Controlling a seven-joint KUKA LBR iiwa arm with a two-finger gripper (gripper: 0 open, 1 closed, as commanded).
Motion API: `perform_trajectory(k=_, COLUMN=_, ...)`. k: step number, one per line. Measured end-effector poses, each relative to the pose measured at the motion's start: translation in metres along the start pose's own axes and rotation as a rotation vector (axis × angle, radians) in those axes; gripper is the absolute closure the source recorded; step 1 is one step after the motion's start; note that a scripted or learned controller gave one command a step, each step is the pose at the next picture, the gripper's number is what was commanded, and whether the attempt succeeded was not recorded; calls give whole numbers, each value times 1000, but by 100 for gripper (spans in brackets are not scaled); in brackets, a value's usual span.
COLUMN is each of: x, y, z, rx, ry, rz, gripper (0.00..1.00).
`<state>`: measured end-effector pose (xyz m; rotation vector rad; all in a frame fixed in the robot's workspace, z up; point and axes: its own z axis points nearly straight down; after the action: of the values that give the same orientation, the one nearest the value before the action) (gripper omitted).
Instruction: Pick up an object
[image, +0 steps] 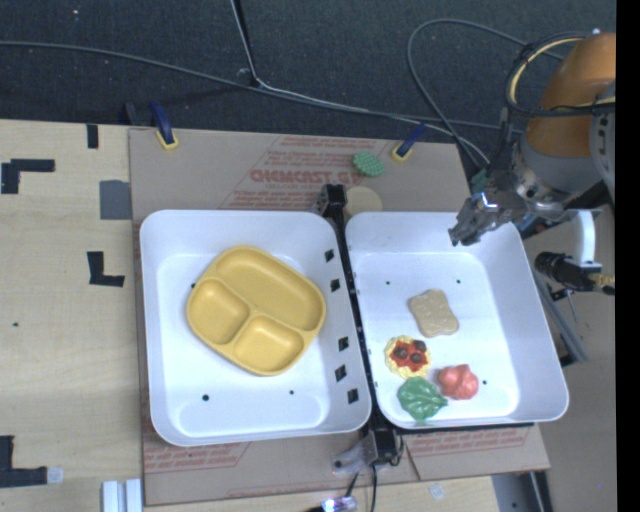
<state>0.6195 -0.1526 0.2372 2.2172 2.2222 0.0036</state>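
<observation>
Two white bins (160, 300) sat together. Toast (433, 313) pointed up-left, below the gripper (468, 230); whether it was apart, I couldn't tell.

yellow tray (256, 308) L bin | green disc (368, 162) on cardboard (behind bins)

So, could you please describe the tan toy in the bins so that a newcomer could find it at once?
Look in the right bin, the one without the yellow tray. Four small toys lie in its lower half; the tan toy is the uppermost, lying apart above the other three. It is flat, pale beige and bread-shaped, while the yellow, green and red toys below are brightly coloured.
</observation>
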Motion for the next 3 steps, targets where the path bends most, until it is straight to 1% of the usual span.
perform_trajectory(k=1, x=1, y=1, z=-53, rx=-1, ry=0, rz=0, gripper=100)
perform_trajectory(k=2, x=48, y=11, z=-34, rx=5, ry=0, rz=-2, gripper=100)
perform_trajectory(k=3, x=103, y=18, z=-33, rx=5, ry=0, rz=-3, gripper=100)
